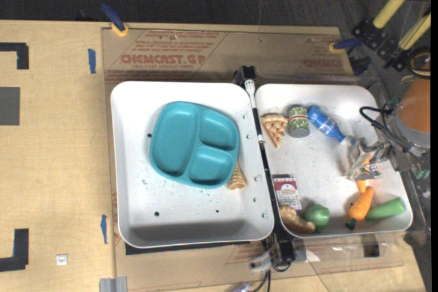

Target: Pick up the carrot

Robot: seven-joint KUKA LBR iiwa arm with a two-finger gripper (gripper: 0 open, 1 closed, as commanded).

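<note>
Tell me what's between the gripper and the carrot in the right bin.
Nothing but a short bare patch of bin floor: in the camera view the gripper hangs just above the carrot.

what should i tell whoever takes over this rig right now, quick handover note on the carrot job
Gripper: low over the right bin, just above the carrot; whether its fingers are open or shut is too cluttered to tell.
Carrot: lying in the right bin's near right corner, touching the green cucumber.
Done: arm is over the target area. No sign the carrot is lifted.
Left: grasp the carrot and raise it clear.
Left bin holds a teal divided plate.
</note>
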